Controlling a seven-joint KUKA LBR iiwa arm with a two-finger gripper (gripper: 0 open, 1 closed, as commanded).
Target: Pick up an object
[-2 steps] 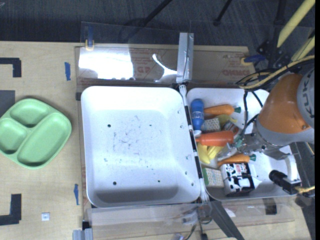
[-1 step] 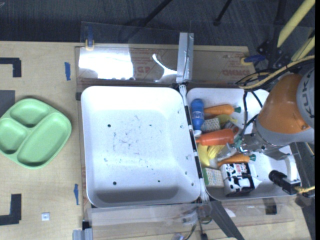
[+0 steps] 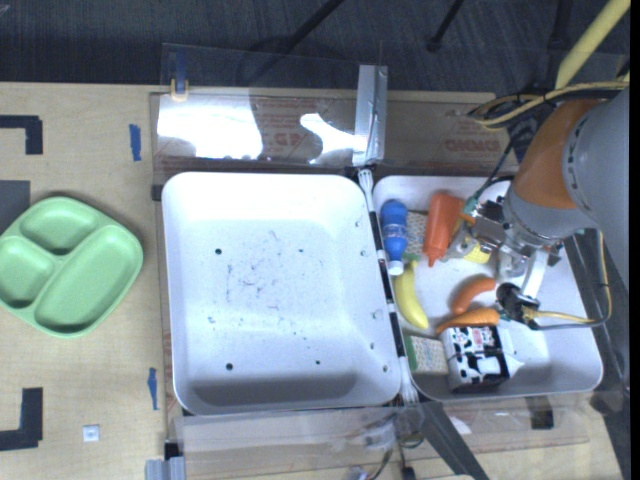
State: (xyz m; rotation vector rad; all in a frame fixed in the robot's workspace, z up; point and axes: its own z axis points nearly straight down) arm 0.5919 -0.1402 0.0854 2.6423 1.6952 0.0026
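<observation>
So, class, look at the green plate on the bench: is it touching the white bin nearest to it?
Apart. The camera view shows a strip of bare wooden bench between the green plate and the outer wall of the nearer white bin.

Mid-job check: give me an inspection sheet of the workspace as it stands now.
Surface: wooden bench with two white bins; left bin shows faint scuffs on its floor.
Job's things: in the right bin, a blue bottle, orange bottle, banana, two orange pieces and a black-and-white box.
Clutter: green plate on the bench, left of the bins.
Gripper: gripper over the right bin, right of the orange bottle.
Cables: yellow and black cables loop behind the arm.
Surroundings: dark floor with stand legs; blue tape on the bench.
</observation>
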